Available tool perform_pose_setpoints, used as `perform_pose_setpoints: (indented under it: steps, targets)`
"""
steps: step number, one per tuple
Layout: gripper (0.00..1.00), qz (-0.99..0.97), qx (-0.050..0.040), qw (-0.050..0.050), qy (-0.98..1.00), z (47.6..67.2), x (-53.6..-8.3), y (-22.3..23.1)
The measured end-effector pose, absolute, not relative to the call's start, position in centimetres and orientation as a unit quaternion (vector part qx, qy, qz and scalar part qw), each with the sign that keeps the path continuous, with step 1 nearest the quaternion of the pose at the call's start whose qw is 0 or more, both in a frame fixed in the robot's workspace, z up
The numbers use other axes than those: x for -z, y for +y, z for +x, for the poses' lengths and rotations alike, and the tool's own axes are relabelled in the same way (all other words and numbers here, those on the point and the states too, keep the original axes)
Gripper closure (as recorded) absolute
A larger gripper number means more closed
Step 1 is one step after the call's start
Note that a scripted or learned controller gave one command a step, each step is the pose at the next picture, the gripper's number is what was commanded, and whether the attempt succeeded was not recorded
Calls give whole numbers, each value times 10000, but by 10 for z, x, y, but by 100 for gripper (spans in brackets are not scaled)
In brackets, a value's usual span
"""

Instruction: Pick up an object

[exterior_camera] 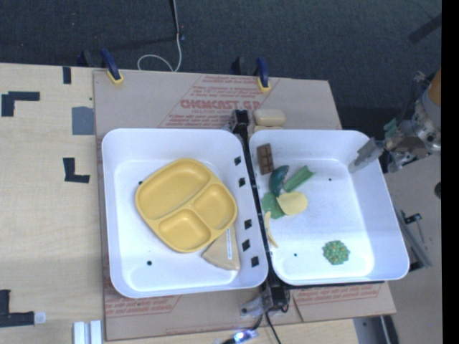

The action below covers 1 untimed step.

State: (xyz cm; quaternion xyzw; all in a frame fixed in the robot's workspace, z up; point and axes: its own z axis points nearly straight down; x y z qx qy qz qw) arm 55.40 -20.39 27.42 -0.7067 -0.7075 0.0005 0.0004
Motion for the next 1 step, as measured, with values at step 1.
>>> perform_pose_setpoints:
  steps: [1]
  targets:
    - [0,-7052,-42,105,-7089,513,-107,-120]
